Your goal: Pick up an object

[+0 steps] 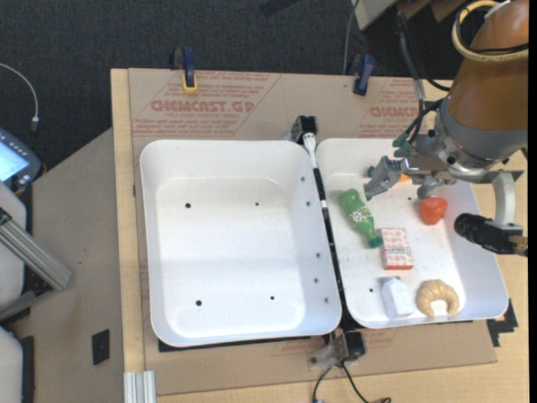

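Over the right bin [470,305], arm reaching in from the right, wrist low, pincer [388,175] above green bottle [361,217], its grip state unclear, red object [433,211] beside it.

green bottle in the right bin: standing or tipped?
Tipped. The green bottle lies on its side on the right bin floor, its long side showing.

The big arm [495,65] runs off the top right of the picture, so most of it is cut off. It covers the top right corner of the right bin [470,300]. The gripper [388,175] is small and blurry. The words on the little red and white box [397,248] are too tiny to read.
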### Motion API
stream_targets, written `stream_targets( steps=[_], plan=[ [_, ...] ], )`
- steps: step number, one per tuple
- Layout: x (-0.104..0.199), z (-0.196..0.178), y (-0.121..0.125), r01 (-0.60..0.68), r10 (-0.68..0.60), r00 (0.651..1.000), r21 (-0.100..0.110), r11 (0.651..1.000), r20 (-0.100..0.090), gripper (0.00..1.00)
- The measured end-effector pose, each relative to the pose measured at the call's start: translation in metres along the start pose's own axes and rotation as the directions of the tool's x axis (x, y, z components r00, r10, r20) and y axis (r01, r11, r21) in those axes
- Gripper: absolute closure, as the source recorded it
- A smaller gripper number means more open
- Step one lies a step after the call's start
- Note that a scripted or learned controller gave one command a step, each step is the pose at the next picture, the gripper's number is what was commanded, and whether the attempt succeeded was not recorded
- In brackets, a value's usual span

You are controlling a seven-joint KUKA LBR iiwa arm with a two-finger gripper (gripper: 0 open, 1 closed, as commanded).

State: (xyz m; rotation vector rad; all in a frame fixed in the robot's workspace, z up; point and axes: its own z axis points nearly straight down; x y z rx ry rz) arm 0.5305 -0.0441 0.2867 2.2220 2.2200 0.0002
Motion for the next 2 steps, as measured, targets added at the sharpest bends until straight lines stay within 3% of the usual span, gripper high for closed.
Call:
stream_targets(
  steps=[2],
  plan=[
    [0.0000,0.0000,0.0000,0.000,0.000,1.000,0.000,1.000,0.000,0.00]
  ],
)
